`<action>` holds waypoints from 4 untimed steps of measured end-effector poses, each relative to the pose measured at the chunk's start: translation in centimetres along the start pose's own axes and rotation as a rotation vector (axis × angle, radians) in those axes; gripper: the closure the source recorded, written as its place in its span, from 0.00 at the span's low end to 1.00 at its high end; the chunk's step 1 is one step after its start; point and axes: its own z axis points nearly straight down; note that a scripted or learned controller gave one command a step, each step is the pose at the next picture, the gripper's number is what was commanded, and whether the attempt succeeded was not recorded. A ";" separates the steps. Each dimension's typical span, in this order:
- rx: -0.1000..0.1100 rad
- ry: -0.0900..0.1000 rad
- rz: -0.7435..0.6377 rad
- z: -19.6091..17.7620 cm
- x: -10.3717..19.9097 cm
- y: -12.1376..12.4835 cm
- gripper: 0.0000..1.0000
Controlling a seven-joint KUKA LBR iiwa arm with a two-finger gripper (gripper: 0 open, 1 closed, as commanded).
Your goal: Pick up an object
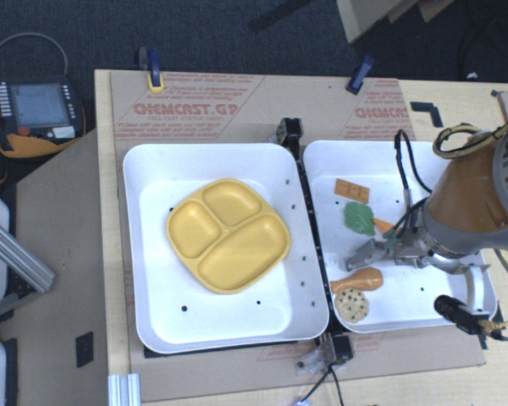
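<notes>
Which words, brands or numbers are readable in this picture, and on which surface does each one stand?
"CHEMCAST GP": red print on the brown board under the bins, behind the left bin.
The same red print behind the right bin, partly cut: "CHEMCAS" is readable.
Smaller red lines around both prints: too small to read.
Screen of the handheld pendant at far left: too blurred to read.

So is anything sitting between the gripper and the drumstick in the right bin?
Nothing visible. The gripper sits low in the right bin, just above the drumstick, with bare bin floor between them. The green piece lies beyond the gripper and the cookie below the drumstick, both off that line.
</notes>
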 end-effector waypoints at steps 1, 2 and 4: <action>-0.007 -0.003 0.001 -1.2 0.0 0.2 1.00; -0.014 -0.005 -0.003 -7.0 0.6 1.0 1.00; -0.014 -0.004 -0.002 -17.5 1.5 1.8 1.00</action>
